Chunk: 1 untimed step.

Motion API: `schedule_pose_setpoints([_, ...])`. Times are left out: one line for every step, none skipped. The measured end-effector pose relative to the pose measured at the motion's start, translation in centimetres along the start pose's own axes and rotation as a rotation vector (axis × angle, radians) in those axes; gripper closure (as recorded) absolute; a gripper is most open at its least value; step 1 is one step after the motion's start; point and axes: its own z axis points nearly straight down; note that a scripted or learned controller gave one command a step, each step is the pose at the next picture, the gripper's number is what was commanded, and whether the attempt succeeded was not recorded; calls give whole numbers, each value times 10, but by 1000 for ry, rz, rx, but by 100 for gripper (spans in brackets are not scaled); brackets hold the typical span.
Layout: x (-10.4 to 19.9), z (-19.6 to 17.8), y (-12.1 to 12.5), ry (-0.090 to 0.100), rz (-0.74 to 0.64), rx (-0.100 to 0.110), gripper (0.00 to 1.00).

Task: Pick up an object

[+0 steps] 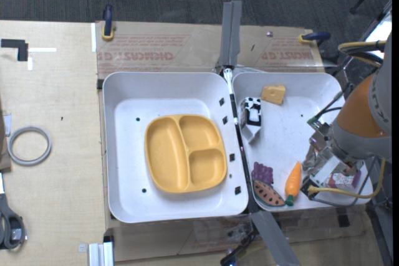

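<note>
The right bin point(293, 87) holds a yellow cheese wedge point(274, 94) at the back, a black-and-white toy point(252, 113) by the left wall, purple grapes point(262, 172), a watermelon slice point(269, 194) and an orange carrot point(293, 179) near the front. My gripper point(313, 171) hangs low over the bin's front right part, just right of the carrot, under the orange-banded wrist point(365, 115). Its fingers are too cluttered by cables and hardware to read. Nothing shows between them.
The left bin point(121, 134) holds a yellow three-compartment plate point(185, 152). A grey tape ring point(27, 145) and scissors point(11, 228) lie on the bench at far left. A divider clamp point(230, 31) stands between the bins at the back.
</note>
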Motion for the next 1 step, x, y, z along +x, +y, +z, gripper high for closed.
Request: schedule_pose_setpoints([31,0,-24,-1,183,-1,100])
